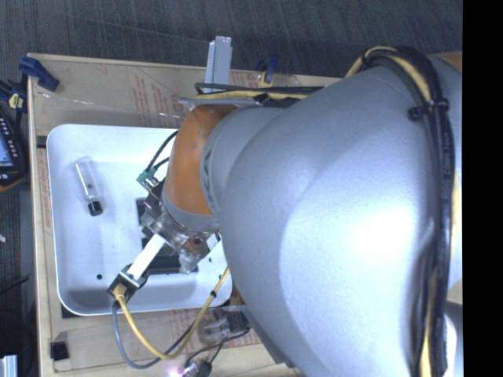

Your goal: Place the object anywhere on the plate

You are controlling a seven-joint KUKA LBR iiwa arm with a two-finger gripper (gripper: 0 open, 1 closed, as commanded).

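Note:
A small clear tube with a dark cap (89, 185) lies in the left white bin (63, 210), near its far left side. My gripper (163, 240) hangs low over the middle of the same bin, to the right of the tube and apart from it. The orange band (192, 167) of the wrist sits just above it. The grey arm (330, 210) covers the right part of the bin and everything to its right.
A white bracket with a yellow cable (130, 273) sticks out from the wrist toward the bin's near wall. Loose cables (157, 344) trail over the wooden bench in front. Blue clamps (35, 71) sit at the bench's far left corner.

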